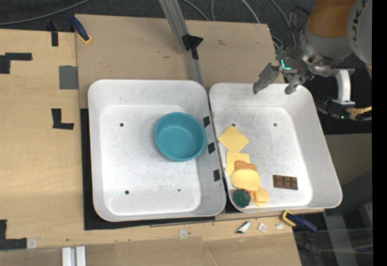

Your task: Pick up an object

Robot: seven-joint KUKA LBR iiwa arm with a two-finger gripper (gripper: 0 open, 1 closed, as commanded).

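My gripper (279, 82) hangs open over the far edge of the right bin (314, 138), its two grey fingers spread apart with nothing between them. Well below it, in the right bin's near-left part, lie a yellow square slice (233, 138), a second yellow slice (237, 158), an orange and yellow lumpy toy food (245, 177), a small dark green item (241, 198) and a small orange piece (260, 197). A brown chocolate bar (285, 182) lies to their right. A teal bowl (179, 136) sits in the left bin (115, 138).
A slanted grey metal pole (175, 17) crosses behind the bins. Cables run along the dark back area. Blue and yellow clamps (80, 28) hold the cardboard at the back left and near the front right (298, 220).
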